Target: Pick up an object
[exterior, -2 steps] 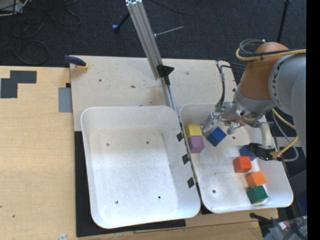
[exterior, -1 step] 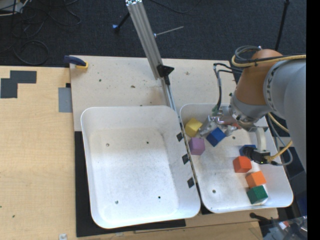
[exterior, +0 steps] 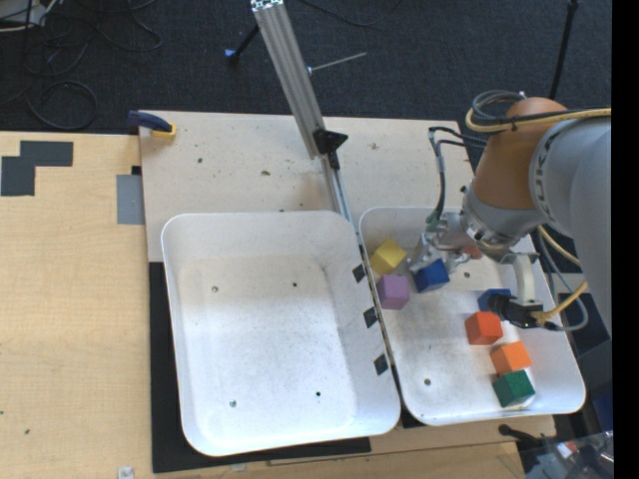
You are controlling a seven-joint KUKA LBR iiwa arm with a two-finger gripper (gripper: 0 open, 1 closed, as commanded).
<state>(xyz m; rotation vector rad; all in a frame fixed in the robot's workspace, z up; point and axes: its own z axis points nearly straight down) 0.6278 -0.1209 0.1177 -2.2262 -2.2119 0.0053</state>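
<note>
Claw low over the blue cube in the right bin, grip unproven

The claw (exterior: 439, 254) sits at the blue cube (exterior: 431, 276), near the right bin (exterior: 559, 392)'s upper left; whether it is clenched on the cube or released I cannot tell. The yellow cube (exterior: 388, 257) and purple cube (exterior: 394, 291) lie just beside it, so a closing or lifting claw could nudge them or pinch only a corner and let the cube slip. The red cube (exterior: 482, 327), orange cube (exterior: 512, 355) and green cube (exterior: 514, 387) lie apart.
</note>
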